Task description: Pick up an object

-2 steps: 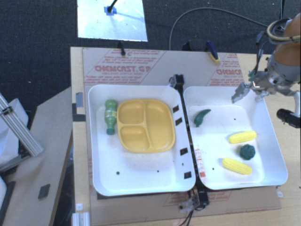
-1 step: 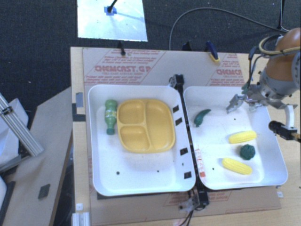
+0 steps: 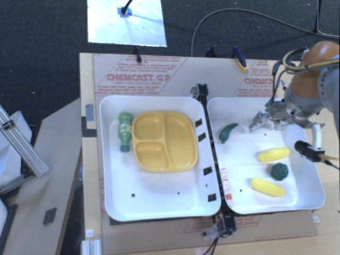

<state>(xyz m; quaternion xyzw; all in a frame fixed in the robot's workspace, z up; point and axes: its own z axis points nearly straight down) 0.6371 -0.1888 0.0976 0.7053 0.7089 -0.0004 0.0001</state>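
1. Over the right bin (image 3: 297, 202), near its back wall, you find the hand (image 3: 261, 121), carried by the grey arm (image 3: 313, 84) that reaches in from the right side of the view.
2. Read its two fingers as spread apart, pointing left and down; nothing sits between them, so treat the hand as unloaded.
3. Look just left of the hand for the nearest candidate: a green pepper (image 3: 228, 132) lying on the bin floor, close to the fingertips but apart from them.
4. Move outward toward the front of the same bin: one corn cob (image 3: 273, 154), a dark green broccoli (image 3: 279, 171) just below it, and a second corn cob (image 3: 268, 187) nearest the front wall.
5. Across the divider, note the left bin (image 3: 114, 195), which holds a yellow divided plate (image 3: 162, 142) and a green bottle (image 3: 125, 131) lying beside it.
6. Judge progress as early: no object is lifted. Approach, closure and lift all remain, the pepper being the likeliest target.
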